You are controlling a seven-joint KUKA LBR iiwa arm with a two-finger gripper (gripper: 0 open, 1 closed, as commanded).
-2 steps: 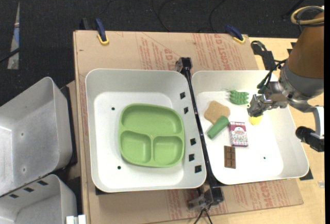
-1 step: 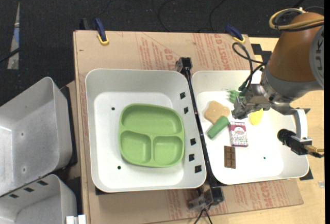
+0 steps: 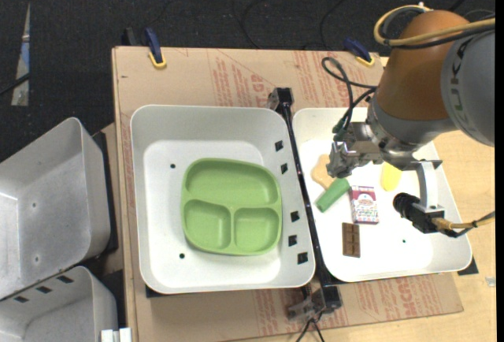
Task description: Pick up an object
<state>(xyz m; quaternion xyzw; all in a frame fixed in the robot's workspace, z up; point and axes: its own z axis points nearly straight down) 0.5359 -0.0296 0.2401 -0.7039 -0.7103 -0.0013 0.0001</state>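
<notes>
Gripper (image 3: 344,161) state: cannot tell. The wrist and the arm (image 3: 425,72) sit over it from this angle, so how far the claw is open, and whether it has anything, is not visible. Nothing can be seen held.

Tan piece (image 3: 319,173) is part hidden: its right side runs under the gripper body and only the left end shows. Too small to make out what it is. Yellow piece (image 3: 390,176) is also partly covered, with its top edge under the wrist. Box (image 3: 363,204) has pink and white print that is not readable.

Two more white tubs (image 3: 47,191) at the left edge are cut off by the frame.

Right bin (image 3: 409,258) holds five loose items, all in its middle and left part:
- tan piece, near the left wall, touching or just beside the gripper (can't separate them)
- green block (image 3: 332,195), lying tilted, just below the gripper and the tan piece; its upper end is close to the gripper, contact unclear
- box, lying flat just right of the block
- brown bar (image 3: 351,239), flat, below the box and apart from it
- yellow piece, right of the gripper, above the box

Pick candidates are all in this bin; the gripper is low over its upper left, nearest the tan piece and the block.

Left bin (image 3: 157,175) holds one green plate (image 3: 232,206) with three compartments, sitting flat and roughly centred, clear of the walls.

Both bins sit side by side on a brown board (image 3: 205,76), rims touching.
</notes>
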